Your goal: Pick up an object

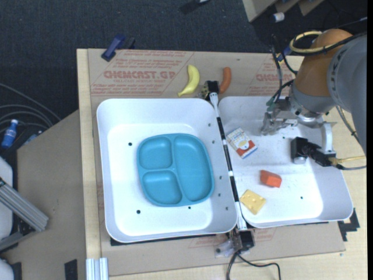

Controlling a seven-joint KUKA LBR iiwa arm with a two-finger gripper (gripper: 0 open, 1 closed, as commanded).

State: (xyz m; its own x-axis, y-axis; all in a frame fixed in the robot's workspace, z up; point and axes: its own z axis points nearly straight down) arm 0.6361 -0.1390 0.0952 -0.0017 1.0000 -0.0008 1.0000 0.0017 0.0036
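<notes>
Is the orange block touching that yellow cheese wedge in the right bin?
Apart. The camera view shows bare white bin floor between the orange block and the yellow cheese wedge.

A robotics lab, not a home: the arm (326,69) reaches over two white bins (116,214) clamped edge to edge on a bench topped with printed cardboard (140,72). Loose cables (23,107) trail over dark carpet far to the jaws' left, beside aluminium framing (23,206). The goods are toys: a plastic banana (190,80) and a blue tray (175,169), left of the jaws
</notes>
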